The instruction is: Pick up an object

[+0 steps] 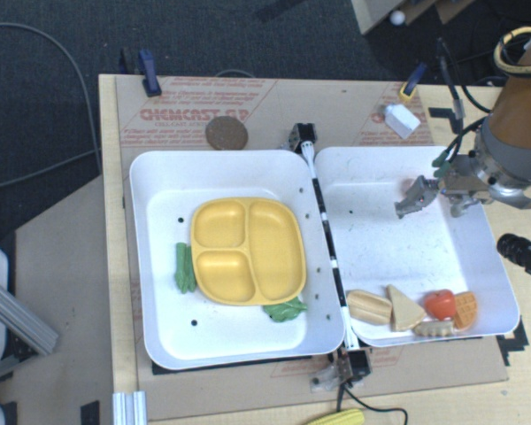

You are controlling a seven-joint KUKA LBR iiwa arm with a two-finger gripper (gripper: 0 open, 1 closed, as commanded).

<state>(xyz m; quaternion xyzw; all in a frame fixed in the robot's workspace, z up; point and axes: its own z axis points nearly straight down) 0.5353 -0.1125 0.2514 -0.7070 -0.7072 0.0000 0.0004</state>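
While the jaws (418, 197) hang over the right bin (478, 237), their gap unreadable, toy food (413, 309) lies along its near wall. A yellow plate (248, 250) fills the left bin (155, 237); the counter (195, 113) reads "CHEMCAST GP".

I worked in a robotics lab: beside the cardboard-topped bench (248, 104) ran loose cables (53, 51) over dark carpet (53, 7).

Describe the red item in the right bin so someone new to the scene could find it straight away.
Start at the right bin and go to its near edge, where a row of toy food lies. The red tomato sits between a tan wedge and an orange waffle. It is the only round, red piece there.
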